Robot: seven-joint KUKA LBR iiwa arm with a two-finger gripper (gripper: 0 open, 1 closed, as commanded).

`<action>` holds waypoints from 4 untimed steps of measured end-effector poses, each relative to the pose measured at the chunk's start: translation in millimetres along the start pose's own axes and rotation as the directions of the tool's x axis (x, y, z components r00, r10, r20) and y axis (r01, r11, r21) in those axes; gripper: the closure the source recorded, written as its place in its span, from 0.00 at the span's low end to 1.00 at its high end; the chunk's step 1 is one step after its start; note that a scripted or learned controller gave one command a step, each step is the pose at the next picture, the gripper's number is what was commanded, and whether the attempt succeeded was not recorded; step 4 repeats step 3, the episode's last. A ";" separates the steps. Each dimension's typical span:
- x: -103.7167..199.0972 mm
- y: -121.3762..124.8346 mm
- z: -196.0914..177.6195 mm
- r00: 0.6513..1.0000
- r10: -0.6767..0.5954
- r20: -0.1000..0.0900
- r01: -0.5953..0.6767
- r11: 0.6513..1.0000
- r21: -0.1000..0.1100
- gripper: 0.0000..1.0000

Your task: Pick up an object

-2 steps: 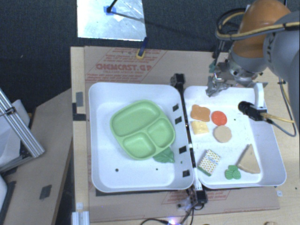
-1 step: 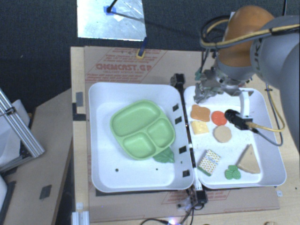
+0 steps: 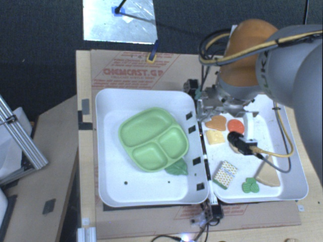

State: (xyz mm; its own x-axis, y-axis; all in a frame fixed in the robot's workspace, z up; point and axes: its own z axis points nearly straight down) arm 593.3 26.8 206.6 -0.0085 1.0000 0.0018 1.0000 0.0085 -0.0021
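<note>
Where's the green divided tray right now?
The tray lies in the left bin, about in its middle, with a small green leafy piece touching its lower right edge.

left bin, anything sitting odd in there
The green divided tray lies skewed to the left bin walls, and a green leafy piece pokes out from under its lower right edge.

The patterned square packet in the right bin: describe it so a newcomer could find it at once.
Start at the right bin, the one under the arm. Go to its near edge beside the divider; the patterned square packet lies there, tilted like a diamond. Unlike the plain yellow cheese slice above it and the green leafy piece to its right, it is speckled and multicoloured.
</note>
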 end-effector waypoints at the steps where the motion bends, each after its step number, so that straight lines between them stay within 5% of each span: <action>1: 41.4 -32.1 -21.7 1.000 -0.001 -0.001 0.001 1.000 -0.002 1.00; 4: 63.7 -56.6 -12.0 1.000 0.007 0.001 -0.007 1.000 -0.001 1.00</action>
